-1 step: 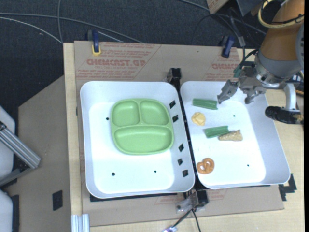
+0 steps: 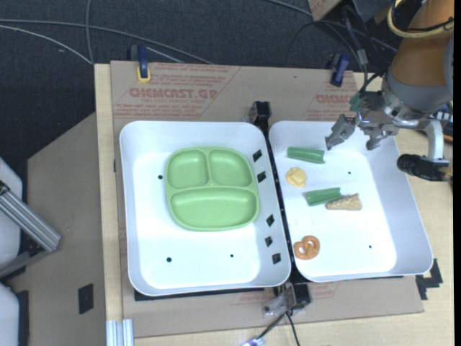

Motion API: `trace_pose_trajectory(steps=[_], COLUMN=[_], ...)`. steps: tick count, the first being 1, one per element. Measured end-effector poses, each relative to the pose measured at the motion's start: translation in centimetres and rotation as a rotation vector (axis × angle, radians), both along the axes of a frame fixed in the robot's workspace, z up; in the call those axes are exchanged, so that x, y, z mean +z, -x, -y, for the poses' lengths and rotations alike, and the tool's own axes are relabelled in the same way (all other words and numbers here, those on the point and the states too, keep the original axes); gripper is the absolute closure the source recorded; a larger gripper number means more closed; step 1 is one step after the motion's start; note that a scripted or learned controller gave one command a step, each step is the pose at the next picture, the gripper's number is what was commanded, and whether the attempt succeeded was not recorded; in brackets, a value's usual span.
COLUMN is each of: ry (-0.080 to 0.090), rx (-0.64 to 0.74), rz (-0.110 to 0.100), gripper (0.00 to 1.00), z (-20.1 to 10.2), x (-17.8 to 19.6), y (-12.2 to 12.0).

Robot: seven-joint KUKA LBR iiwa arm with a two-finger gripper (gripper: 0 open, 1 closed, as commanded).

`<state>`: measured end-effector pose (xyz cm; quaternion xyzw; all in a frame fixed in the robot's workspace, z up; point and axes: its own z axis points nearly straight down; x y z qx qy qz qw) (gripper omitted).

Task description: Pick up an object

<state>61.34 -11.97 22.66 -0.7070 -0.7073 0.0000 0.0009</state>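
1. Right, nothing is picked yet: the gripper (image 2: 354,137) hangs over the right bin (image 2: 403,222) near its one o'clock corner, fingers spread apart with nothing between them. The whole lift is yet to come.

2. Closest candidate, I'd judge, is the upper green stick (image 2: 305,154), lying flat just off the left fingertip, toward eight o'clock from the gripper. It is touching nothing else.

3. Further down toward six o'clock in that bin sit the rest: a small yellow lump (image 2: 295,176), a second green stick (image 2: 322,195) with a beige crumbly piece (image 2: 343,203) just beside it, possibly touching, and an orange pretzel (image 2: 307,248) near the bin's seven o'clock corner.

4. Shapes now: both green sticks are short, flat-sided bars, smooth and a bit glossy, like toy plastic food. The yellow lump is rounded and knobbly. The beige piece is an irregular wedge with a rough, grainy look. The pretzel is a looped twist with open holes.

5. Over in the left bin (image 2: 144,251), a pale green divided plate (image 2: 212,189) sits at centre: three compartments, rounded corners, smooth matte surface, nothing in them.

6. Both bins are shallow white trays with smooth walls, resting on a board (image 2: 216,78) that looks like cardboard with red print.

7. My read: descend, close, lift — all three steps remain.
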Motion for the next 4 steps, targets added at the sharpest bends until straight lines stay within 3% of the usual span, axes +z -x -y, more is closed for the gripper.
trace_pose_trajectory(steps=[2,3,4], ry=[0.000,0.000,0.000], rx=[0.000,0.000,-0.001], rz=[-0.005,-0.002,0.002], gripper=[0.00,0.00,1.00], z=[0.9,0.8,0.8], x=[-11.6,-14.3,-13.0], y=[-1.3,-1.3,-1.5])
